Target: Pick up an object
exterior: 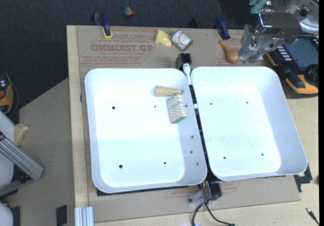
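Two objects lie in the left bin near its upper right part: a tan cone-shaped piece lying on its side, and just below it a small green-and-white patterned packet. The two are close together, almost touching. My gripper hangs at the upper right, above the far edge of the right bin, well away from both objects. Nothing shows between its fingers.
On the cardboard behind the bins lie a yellow piece, a small white-grey box and an orange-brown object close to the gripper. Blue clamps hold the board's far edge. A black clip sits between the bins.
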`<state>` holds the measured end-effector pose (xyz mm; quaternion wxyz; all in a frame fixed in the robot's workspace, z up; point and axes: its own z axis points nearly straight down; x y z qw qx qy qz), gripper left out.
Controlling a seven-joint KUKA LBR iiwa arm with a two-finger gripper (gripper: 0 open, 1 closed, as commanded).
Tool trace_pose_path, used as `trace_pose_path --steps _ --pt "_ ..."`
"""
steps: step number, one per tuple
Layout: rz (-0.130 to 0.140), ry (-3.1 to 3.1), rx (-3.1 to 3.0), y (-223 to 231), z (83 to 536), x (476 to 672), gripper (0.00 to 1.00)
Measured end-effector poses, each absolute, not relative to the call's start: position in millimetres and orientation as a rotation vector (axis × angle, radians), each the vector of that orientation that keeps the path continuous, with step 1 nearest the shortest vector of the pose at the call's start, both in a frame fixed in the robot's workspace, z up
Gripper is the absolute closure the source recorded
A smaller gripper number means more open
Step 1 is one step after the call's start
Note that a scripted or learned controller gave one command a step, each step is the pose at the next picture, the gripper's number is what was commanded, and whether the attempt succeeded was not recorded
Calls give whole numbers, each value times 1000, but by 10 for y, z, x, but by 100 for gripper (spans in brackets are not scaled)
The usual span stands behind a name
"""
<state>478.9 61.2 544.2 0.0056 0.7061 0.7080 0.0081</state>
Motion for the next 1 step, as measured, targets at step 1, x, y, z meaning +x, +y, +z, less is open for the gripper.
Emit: trace_pose_path --steps 1 --pt "-18 2237 2217 1502 4146 4830 100"
